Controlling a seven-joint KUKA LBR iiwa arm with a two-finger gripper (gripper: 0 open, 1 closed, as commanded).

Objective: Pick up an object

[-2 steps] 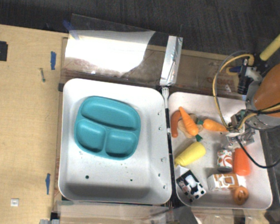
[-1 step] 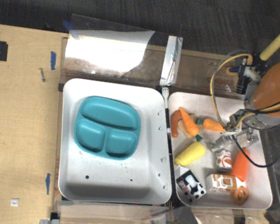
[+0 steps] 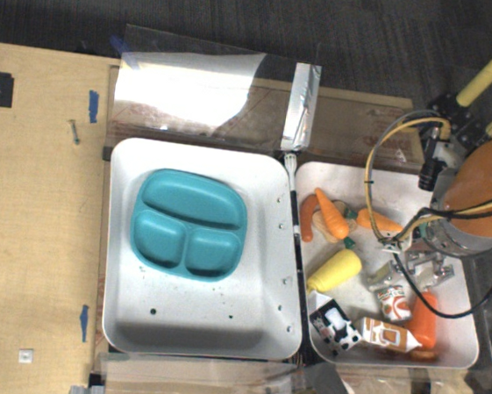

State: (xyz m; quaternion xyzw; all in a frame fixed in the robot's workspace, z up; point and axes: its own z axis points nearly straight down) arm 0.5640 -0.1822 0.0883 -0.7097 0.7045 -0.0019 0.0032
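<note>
Nearest in the right bin lie a black-and-white toy, a small carton and an orange piece. A little farther in, a yellow lemon-shaped toy lies long axis slanting near-left to far-right. The end effector hangs over the bin's middle right; whether it is apart or together cannot be told. The lemon sits just to its left. Farther back lies a toy carrot.
</note>
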